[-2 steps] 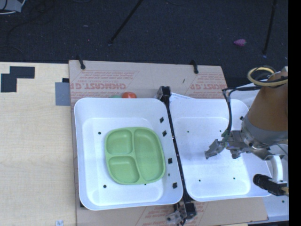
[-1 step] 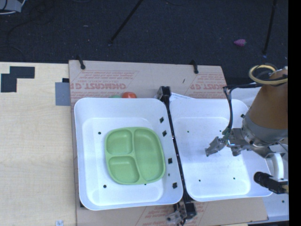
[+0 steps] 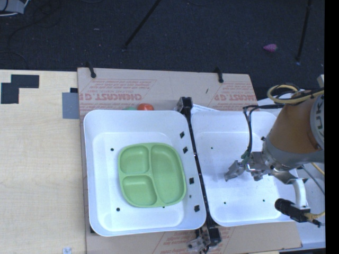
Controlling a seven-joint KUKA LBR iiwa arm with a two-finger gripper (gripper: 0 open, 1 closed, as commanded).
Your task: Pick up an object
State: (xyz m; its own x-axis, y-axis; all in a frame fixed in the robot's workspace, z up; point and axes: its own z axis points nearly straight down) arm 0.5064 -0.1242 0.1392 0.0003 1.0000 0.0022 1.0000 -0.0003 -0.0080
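A green divided plate (image 3: 151, 174) with three compartments lies flat in the left bin (image 3: 100, 142). My gripper (image 3: 233, 172) hangs over the middle of the right bin (image 3: 222, 136), pointing left, with the arm reaching in from the right. No object shows between its fingers. A small red-orange object (image 3: 145, 107) sits just outside the far rim of the left bin, with a bit of green beside it.
A black divider bar (image 3: 193, 163) runs between the two bins. Cardboard (image 3: 159, 89) lies under the bins. A pale wooden bench surface (image 3: 37, 163) extends to the left with dark patches on it.
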